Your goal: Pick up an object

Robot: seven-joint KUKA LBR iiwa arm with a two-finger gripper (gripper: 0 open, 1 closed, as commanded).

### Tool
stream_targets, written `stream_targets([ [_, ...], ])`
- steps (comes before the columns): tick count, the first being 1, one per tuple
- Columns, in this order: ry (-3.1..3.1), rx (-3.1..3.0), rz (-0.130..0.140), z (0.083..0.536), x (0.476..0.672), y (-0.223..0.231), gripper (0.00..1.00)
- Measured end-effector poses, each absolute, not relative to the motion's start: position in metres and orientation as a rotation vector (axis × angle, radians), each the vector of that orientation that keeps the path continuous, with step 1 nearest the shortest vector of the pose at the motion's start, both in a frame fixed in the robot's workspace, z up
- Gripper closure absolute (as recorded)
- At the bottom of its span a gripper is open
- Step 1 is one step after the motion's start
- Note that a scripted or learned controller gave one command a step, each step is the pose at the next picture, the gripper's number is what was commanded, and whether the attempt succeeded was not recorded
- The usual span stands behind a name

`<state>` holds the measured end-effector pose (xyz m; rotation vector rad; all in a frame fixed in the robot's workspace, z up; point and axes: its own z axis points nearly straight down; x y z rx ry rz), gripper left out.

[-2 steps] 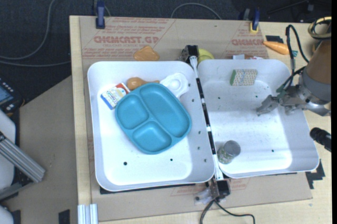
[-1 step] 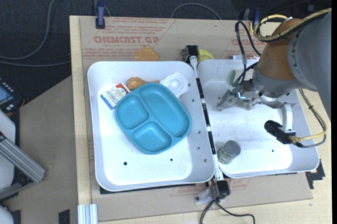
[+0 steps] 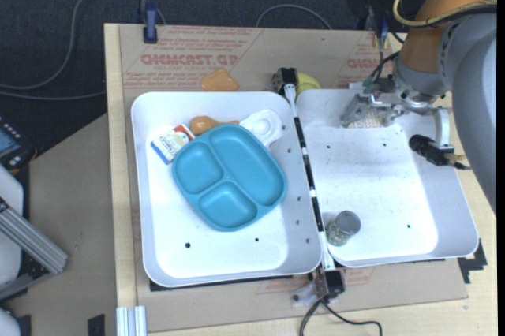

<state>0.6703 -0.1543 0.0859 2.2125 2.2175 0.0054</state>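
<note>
Hovering low over the far corner of the right bin (image 3: pixel 442 200), the gripper (image 3: pixel 371 107) is seen; its grip cannot be told. A small round can (image 3: pixel 342 226) is left at the near edge, well apart from it.

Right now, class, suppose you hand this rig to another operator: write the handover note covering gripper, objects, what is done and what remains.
Gripper: low over the far end of the right bin; finger state cannot be judged, nothing seen held.
Right bin: small round grey object near the front left corner.
Left bin: blue divided tray, with a small carton, an orange item and a white piece at its far edge.
Done: no pick visible.
Left: grasp and lift one object.
</note>
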Motion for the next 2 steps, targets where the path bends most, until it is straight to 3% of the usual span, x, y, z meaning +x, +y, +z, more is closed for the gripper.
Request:
stream_targets([
  [1,2.220,2.215,0.000,0.096,0.667,-0.152,1.00],
  [2,2.226,2.218,0.000,0.187,0.640,-0.049,1.00],
])
